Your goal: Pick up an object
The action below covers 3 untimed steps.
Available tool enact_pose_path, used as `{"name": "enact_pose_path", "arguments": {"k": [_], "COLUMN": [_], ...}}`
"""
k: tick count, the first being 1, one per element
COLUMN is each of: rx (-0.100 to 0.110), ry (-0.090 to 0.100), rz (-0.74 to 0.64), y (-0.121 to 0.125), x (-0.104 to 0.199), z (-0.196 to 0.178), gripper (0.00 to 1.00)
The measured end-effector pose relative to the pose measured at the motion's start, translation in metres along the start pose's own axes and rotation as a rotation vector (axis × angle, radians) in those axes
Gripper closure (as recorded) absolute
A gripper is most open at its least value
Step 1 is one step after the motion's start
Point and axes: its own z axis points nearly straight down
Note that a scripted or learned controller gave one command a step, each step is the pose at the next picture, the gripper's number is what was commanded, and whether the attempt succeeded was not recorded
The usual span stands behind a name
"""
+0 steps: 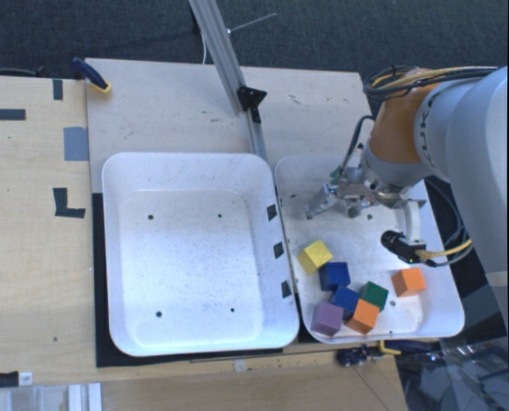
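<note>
One tool (327,202) (apparently open), nothing held

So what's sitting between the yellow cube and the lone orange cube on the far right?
In the camera view, bare white bin floor separates the yellow cube from that orange cube.

Both bins are white, the left bin (190,251) speckled with dark dots. In the right bin (439,319) lie a yellow cube (316,255), two blue cubes (334,275) and (345,299), a green cube (375,294), a purple cube (327,318), and two orange cubes (364,315) and (409,281) (the latter toward 3 o'clock). The tabletop (32,212) is pale wood with grey patches.
</note>
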Motion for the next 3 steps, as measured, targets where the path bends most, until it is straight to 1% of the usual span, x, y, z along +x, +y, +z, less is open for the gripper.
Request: {"name": "enact_pose_path", "arguments": {"k": [1, 2, 3], "rx": [-0.006, -0.014, -0.011], "ry": [0.000, -0.001, -0.001], "rz": [-0.002, -0.001, 0.000], "y": [0.002, 0.008, 0.008], "x": [0.001, 0.004, 0.004], "z": [-0.014, -0.076, -0.109], "gripper": [1.00, 1.00, 1.00]}}
